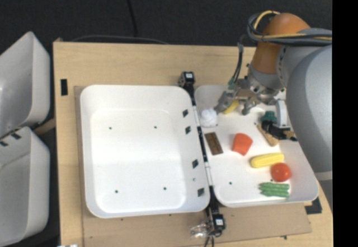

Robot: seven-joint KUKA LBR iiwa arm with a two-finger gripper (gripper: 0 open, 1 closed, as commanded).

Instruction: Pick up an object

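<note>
A wooden bench (134,52) carries two shallow white bins side by side; the left bin (89,106) is bare, the right bin (246,198) holds the objects. The gripper (239,103) hangs over the right bin's far edge, fingers spread, nothing between them. A small yellow piece (228,107) lies just beneath; a white ball (208,118) rests near the far-left corner. Recommended: centre the fingers over the yellow piece; descend vertically; close only once both fingers flank it.

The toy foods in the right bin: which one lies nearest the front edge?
The green bean pod, lying flat at the front; the red tomato and yellow corn sit farther back.
</note>
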